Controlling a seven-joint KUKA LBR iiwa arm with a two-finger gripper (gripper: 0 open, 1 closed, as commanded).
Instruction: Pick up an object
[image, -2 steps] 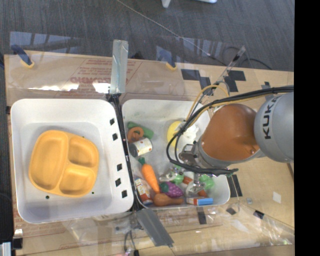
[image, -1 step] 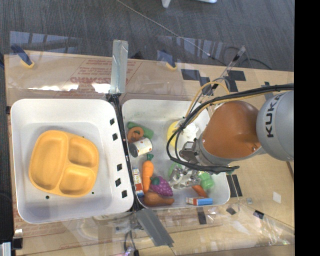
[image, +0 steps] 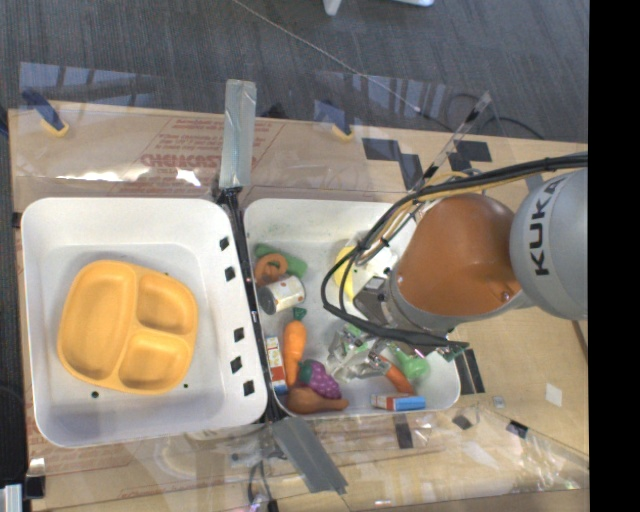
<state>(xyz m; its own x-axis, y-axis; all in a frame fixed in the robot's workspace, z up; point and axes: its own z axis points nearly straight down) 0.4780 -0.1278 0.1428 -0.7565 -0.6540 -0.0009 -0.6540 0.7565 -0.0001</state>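
Reaching in from the right, the arm (image: 470, 255) is held low over the right bin (image: 300, 212), with the gripper (image: 362, 352) set among the toys. Whether anything is pinched cannot be told. A carrot (image: 293, 345), grapes (image: 320, 378) and a can (image: 285, 294) are seen just left of it. A yellow tray (image: 127, 325) is seen in the left bin (image: 60, 225).

tray (image: 128, 325): matt yellow plastic | bins (image: 40, 300): smooth white plastic
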